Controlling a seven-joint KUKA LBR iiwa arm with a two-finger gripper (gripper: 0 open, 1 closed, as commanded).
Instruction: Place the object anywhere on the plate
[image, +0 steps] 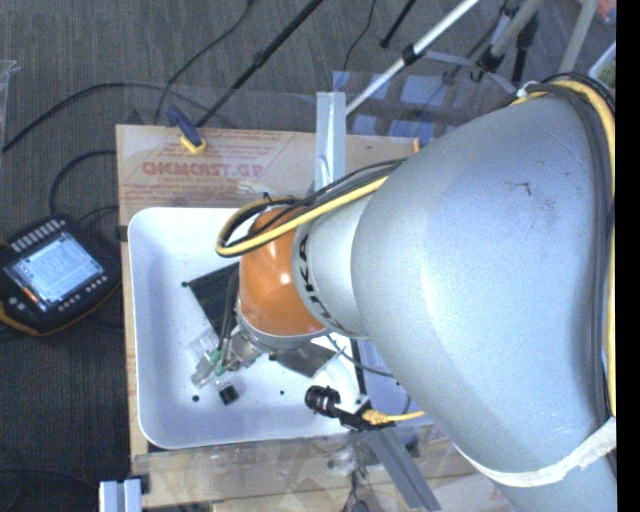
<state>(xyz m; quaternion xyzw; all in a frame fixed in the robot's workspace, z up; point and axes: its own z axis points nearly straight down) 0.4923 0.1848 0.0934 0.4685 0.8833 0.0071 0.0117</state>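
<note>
Over the left bin the grey arm reaches in from the right, so large in the view that it hides most of the bench and nearly all of the right bin. Its orange band sits above the middle of the left bin, and a yellow cable loops over it.

Below the band the claw points down and to the left, low over the white floor of the bin. Its tips look pale and greenish, but they are small and blurred, and whether they are open or closed, or have hold of anything, cannot be told.

A dark flat plate lies in the bin, partly covered by the band; its bare corner shows up and left of the claw. A small black object rests on the white floor just beside the claw tips, below and to their right, off the plate. A tiny dark speck lies near it on the left.

Outside the bin, on the floor at the left edge, a pendant with a lit screen rests among black cables.
</note>
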